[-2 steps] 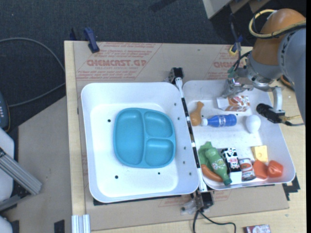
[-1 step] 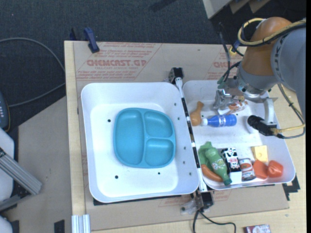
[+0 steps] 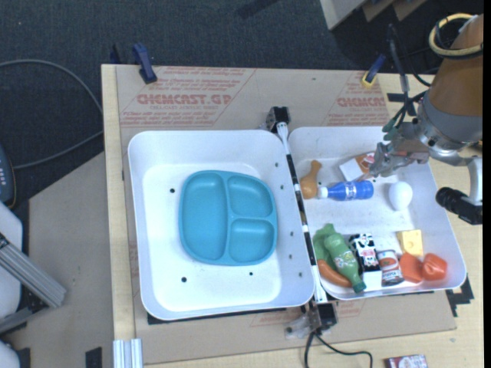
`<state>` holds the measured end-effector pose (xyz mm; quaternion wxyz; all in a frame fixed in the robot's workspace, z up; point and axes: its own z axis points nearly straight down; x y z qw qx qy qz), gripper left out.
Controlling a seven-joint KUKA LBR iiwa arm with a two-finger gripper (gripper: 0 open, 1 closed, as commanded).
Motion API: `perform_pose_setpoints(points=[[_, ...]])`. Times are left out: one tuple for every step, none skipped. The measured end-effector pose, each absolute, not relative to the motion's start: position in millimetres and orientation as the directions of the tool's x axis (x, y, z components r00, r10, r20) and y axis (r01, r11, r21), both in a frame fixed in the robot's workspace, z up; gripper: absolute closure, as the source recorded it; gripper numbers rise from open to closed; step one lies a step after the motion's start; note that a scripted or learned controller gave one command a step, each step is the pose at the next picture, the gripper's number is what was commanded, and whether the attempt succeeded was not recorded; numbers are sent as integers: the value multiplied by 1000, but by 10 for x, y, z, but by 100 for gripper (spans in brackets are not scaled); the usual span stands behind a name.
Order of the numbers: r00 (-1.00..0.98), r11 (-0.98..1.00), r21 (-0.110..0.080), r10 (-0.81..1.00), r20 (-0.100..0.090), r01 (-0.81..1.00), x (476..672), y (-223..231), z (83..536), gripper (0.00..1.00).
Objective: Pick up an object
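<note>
1. My gripper [image 3: 381,162] hangs low in the right bin [image 3: 453,236], toward its twelve o'clock end — whether it is wide or narrow, I cannot tell.
2. Just at its seven o'clock lies a blue bottle [image 3: 350,191] on its side, white cap pointing toward nine o'clock.
3. I judge it light, hard and slick — best gripped across the middle of its body.
4. At five o'clock sits a white egg [image 3: 399,195]; farther off, toy food crowds the bin's six o'clock end.
</note>
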<state>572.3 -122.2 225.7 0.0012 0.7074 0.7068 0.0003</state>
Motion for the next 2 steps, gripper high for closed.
perform_pose_setpoints(points=[[0,0,1,1000,0,1000,5720,-1218,2252,0],[1,-1,-2,1000,1,1000,4785,-1208,1455,0]])
